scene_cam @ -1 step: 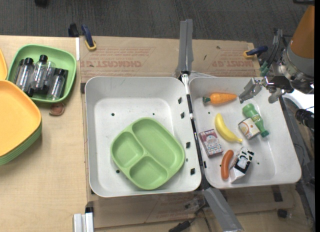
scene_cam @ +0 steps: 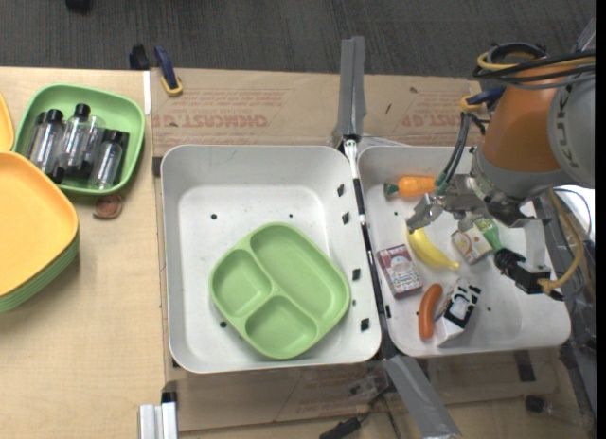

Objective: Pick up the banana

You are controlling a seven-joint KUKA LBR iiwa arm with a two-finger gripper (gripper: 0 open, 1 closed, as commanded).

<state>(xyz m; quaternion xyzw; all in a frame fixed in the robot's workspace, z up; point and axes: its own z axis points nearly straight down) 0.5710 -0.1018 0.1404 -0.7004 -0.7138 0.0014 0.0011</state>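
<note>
The grey arm's two-finger pincer is hovering over the right shallow white bin, its fingers standing apart with nothing between them. The curved yellow banana is lying on the bin floor just below the pincer, not gripped. A small orange carrot-shaped toy is sitting just above the pincer. A dark red printed card box is resting below and left of it, beside a red sausage-shaped toy.

Yellow banana, green divided plate, white bins, orange carrot.
</note>
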